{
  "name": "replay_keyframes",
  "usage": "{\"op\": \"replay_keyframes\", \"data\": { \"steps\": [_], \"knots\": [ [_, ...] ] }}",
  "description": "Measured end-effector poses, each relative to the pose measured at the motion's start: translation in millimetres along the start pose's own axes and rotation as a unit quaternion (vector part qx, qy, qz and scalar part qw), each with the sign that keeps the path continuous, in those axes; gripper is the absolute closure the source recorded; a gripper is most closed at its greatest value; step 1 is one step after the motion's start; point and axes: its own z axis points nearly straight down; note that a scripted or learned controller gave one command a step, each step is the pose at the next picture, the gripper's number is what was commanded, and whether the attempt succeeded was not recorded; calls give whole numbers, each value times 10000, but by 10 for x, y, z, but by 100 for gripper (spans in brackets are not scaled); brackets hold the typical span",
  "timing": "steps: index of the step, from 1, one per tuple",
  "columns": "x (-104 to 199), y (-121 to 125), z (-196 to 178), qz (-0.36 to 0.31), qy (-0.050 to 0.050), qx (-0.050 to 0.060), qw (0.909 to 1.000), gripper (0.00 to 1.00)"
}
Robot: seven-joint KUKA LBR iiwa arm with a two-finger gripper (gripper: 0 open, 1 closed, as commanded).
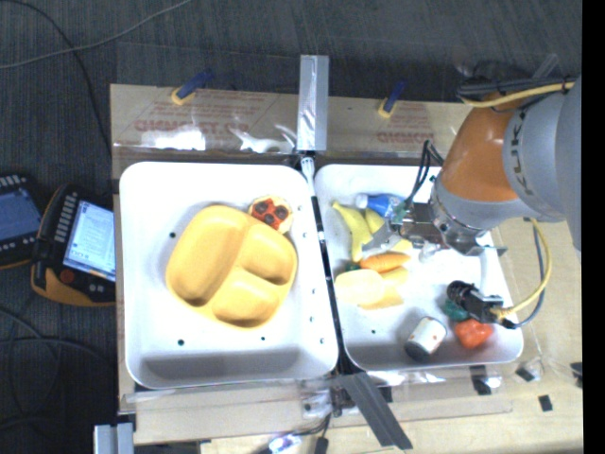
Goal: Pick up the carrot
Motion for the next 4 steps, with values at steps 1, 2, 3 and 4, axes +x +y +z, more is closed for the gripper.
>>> {"op": "replay_keyframes", "data": {
  "steps": [1, 2, 3, 4],
  "knots": [
    [42, 215, 625, 631, 15, -42, 9980, 0],
    [131, 525, -313, 978, -10, 1, 9952, 0],
    [26, 123, 624, 869, 8, -59, 9962, 0],
    [36, 134, 527, 860, 15, -68, 9963, 100]
  ]
}}
